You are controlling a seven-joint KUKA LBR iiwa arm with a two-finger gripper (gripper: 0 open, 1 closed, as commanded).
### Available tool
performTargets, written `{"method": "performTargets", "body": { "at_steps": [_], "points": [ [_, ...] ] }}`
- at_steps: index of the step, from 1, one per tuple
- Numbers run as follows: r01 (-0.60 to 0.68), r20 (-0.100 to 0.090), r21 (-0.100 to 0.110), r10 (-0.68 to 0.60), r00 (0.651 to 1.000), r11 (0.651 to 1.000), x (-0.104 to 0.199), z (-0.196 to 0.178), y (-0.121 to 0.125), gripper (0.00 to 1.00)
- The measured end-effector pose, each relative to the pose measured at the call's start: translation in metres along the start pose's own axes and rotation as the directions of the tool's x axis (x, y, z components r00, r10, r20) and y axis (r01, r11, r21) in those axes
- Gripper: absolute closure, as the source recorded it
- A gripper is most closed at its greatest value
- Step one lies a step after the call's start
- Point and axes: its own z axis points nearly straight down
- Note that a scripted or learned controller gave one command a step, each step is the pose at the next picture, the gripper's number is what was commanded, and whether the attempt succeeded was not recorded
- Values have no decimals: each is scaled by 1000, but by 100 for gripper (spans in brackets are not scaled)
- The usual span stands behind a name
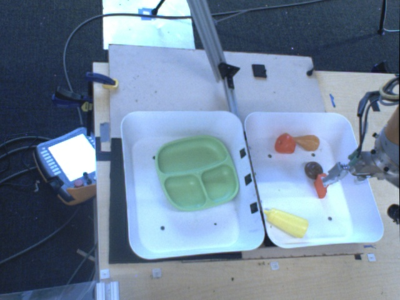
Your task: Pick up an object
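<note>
Lying nearest, yellow piece [286,222]; reaching into right bin [350,127], claw [332,175] touching small red object [320,186] beside brown piece [313,169]. Claw state impossible to tell. Risking nudging red object aside, missing grasp.

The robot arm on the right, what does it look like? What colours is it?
The arm comes in from the right edge. It is mostly grey metal, with an orange patch higher up. Thin dark cables loop around its top. At its end sits the tool, a small silvery-grey piece that narrows toward its tip.
</note>
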Motion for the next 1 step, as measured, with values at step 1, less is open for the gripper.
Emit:
{"method": "performTargets", "body": {
  "at_steps": [1],
  "points": [
    [-1,0,0,1,1000,1000,0,42,3,0]
  ]
}}
